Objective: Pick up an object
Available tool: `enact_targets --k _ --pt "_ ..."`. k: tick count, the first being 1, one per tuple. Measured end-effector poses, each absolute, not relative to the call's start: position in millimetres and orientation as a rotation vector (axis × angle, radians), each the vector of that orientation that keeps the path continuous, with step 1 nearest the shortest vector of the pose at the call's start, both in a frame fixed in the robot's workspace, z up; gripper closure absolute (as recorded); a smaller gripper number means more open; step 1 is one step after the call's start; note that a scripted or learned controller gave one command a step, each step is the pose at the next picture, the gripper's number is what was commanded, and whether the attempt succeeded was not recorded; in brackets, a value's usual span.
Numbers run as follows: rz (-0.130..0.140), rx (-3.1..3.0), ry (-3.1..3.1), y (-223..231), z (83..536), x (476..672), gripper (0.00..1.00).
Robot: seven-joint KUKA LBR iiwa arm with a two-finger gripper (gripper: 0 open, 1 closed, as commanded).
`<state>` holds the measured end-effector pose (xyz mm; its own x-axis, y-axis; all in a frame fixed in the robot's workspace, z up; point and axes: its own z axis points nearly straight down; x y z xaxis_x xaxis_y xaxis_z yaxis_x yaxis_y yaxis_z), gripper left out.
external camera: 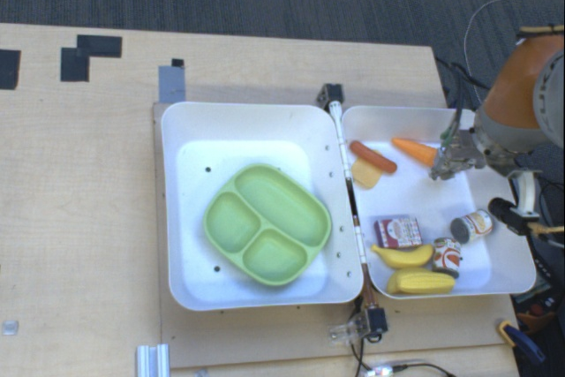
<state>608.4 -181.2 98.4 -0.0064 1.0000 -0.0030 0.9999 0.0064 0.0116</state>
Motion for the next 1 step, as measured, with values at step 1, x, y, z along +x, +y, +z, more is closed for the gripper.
enact_targets --k 1 --pt "0.006 2.209 2.223 -205.5 138.3 670.7 1.00"
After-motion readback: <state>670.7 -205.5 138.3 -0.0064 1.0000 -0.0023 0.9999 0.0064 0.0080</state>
